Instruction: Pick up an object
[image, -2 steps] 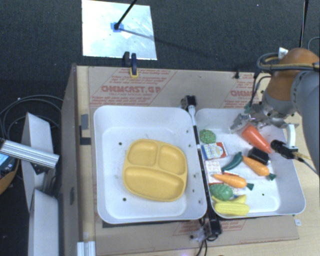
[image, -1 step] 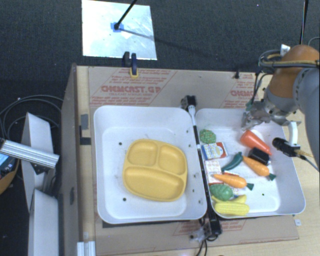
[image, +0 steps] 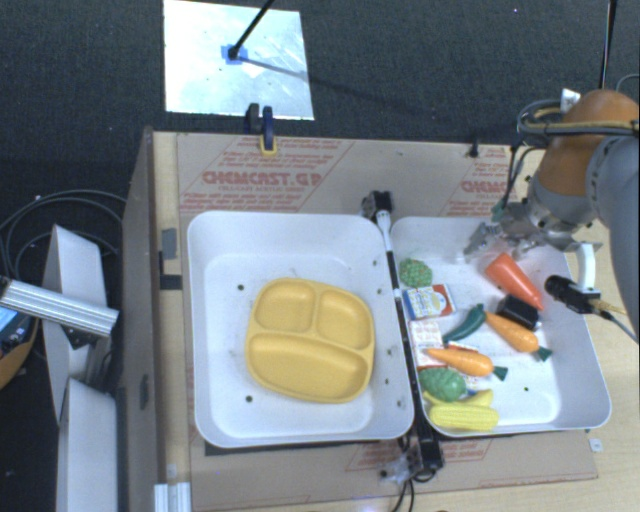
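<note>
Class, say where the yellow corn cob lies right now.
The corn cob lies at the near edge of the right bin, just below a green vegetable and an orange carrot.

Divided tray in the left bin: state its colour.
Yellow; the divided tray shows plainly in the camera view.

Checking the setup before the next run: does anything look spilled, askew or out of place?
Nothing stands out. The yellow divided plate lies flat in the left bin, and the toy foods, such as the corn cob and carrot, all lie inside the right bin.
</note>
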